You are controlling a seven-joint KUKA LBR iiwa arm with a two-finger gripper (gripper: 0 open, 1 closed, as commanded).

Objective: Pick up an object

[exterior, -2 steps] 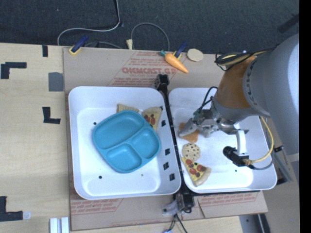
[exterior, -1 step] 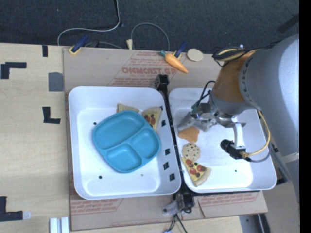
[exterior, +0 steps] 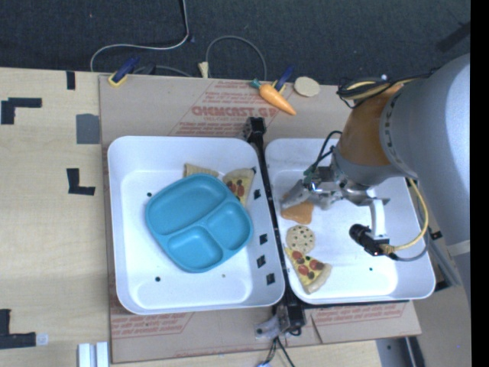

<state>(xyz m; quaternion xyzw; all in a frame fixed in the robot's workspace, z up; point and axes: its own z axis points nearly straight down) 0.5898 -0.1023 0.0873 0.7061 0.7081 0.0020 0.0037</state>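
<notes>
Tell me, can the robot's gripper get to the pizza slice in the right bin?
Probably yes. The pizza slice lies flat and uncovered near the right bin's front, just below the cookie. The gripper hangs close by over the same bin, with nothing between them.

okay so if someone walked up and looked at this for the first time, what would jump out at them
Probably the bright blue divided plate lying tilted in the left bin, partly covering a pizza slice behind it. Next, the big grey arm with its orange band reaching into the right bin, its gripper down by an orange-brown food piece. A toy carrot lies on the cardboard beyond the bins.
</notes>
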